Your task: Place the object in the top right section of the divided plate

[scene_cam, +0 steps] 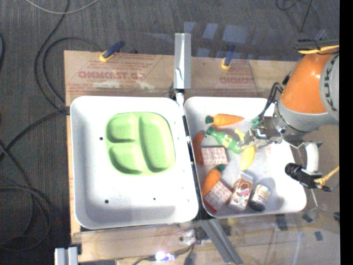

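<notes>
The green divided plate (141,142) lies in the left white bin (88,203), with one long section on its right and two smaller ones on its left. My gripper (255,136) hangs low in the right bin (287,203), just above the upper end of a yellow banana (248,155) and beside the cap end of a green bottle (223,139). An orange carrot (225,119) lies just behind them. Nothing shows clearly between the gripper's tips.
The right bin also holds a red-and-white box (214,155), an orange bottle (211,180), a small carton (241,192), a dark can (260,196) and an orange item (197,145) by the divider wall. A metal post (182,65) stands behind the bins.
</notes>
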